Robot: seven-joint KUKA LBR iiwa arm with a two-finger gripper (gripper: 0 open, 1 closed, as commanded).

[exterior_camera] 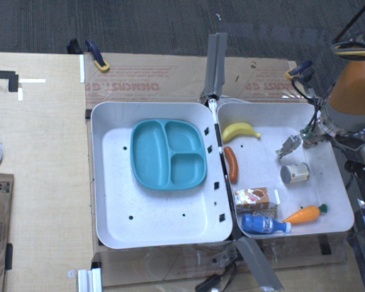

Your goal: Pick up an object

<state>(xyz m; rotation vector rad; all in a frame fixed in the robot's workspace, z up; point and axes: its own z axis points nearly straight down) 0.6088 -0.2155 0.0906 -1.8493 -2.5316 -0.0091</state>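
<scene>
The right bin (328,123) holds a yellow banana (239,131) at its far left and a red-brown sausage (232,163) lying along its left wall. A small silver can (295,173) rests on its side near the middle. At the front are a printed snack box (253,198), a blue bottle (263,225) and an orange carrot (303,215). My gripper (289,146) hangs over the middle of this bin, just above and left of the can and apart from it. Nothing is visibly held in it.
The left bin (109,181) holds a blue divided plate (168,154). A grey post (216,66) rises at the far end of the wall between the bins. The arm's orange band (353,90) and cables sit over the right bin's far right corner.
</scene>
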